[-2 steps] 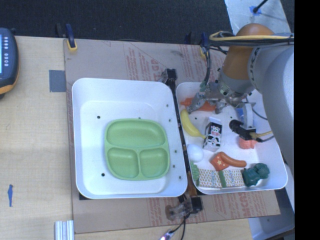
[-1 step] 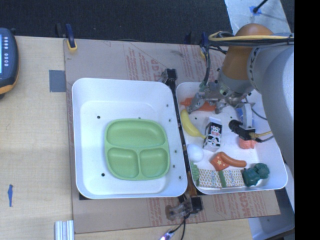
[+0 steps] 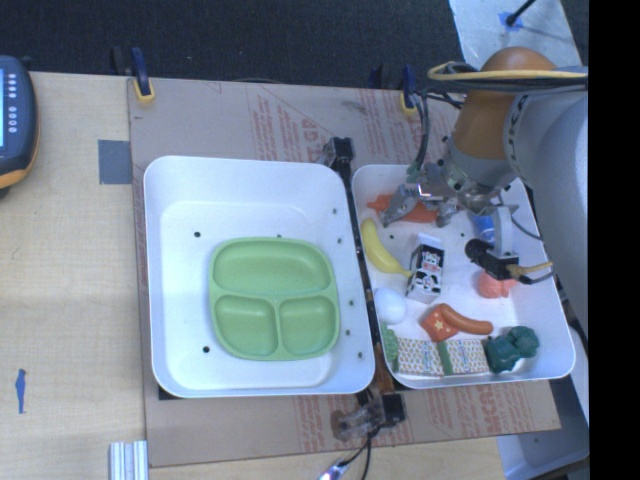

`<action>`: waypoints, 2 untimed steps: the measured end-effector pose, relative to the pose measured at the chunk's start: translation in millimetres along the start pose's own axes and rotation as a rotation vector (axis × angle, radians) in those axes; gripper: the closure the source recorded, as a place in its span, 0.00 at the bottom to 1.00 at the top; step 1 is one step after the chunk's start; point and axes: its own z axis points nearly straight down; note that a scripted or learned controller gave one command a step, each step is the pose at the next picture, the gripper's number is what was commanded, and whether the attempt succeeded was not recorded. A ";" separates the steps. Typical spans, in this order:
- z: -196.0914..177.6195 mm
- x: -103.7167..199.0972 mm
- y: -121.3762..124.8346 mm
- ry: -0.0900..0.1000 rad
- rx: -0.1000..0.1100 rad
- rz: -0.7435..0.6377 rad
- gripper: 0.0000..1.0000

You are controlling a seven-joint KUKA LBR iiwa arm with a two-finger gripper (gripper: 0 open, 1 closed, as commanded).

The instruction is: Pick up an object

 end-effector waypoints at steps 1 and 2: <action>-119.5 -42.1 2.5 -0.008 -0.026 0.003 0.00; -89.5 -106.6 -14.7 -0.005 -0.010 0.005 0.00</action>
